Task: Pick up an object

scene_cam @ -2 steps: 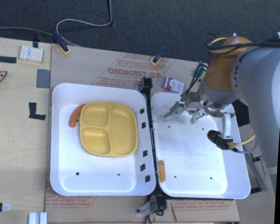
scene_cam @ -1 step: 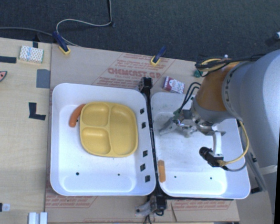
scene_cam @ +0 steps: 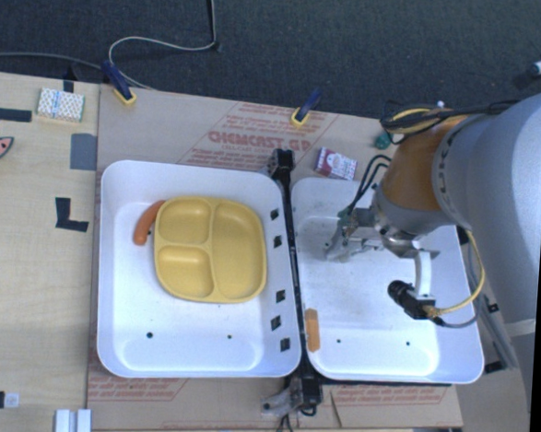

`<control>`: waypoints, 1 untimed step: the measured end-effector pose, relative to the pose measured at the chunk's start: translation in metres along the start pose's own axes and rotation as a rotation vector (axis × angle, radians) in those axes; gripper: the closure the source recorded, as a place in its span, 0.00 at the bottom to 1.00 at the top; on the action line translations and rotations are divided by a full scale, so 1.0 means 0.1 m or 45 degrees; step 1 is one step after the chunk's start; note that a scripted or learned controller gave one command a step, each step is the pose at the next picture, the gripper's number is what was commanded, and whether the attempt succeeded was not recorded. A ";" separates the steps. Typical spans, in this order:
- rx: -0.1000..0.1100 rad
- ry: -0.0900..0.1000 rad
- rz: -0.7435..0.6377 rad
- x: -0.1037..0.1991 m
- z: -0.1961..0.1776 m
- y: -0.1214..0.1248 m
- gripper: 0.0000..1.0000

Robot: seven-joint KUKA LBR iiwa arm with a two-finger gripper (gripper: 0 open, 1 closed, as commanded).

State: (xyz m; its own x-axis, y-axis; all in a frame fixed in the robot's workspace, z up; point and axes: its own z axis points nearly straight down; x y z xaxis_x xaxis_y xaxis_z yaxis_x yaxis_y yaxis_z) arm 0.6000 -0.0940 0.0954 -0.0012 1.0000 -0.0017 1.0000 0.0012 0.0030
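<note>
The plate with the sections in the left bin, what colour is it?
Yellow, in the camera view: the plate.

One fixed camera above the bench

It looks down at a slant, from moderately near, taking in both the left bin (scene_cam: 114, 338) and right bin (scene_cam: 445, 361) whole, with dark floor (scene_cam: 357, 32) beyond the bench's (scene_cam: 27, 267) far edge.
</note>
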 end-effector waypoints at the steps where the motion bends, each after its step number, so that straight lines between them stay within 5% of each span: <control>1: 0.002 0.002 -0.001 0.01 -0.09 0.00 1.00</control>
State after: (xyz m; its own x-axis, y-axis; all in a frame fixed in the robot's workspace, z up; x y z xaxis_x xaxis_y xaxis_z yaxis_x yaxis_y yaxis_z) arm 0.5999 -0.0932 0.1045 -0.0021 1.0000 -0.0005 1.0000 0.0021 0.0018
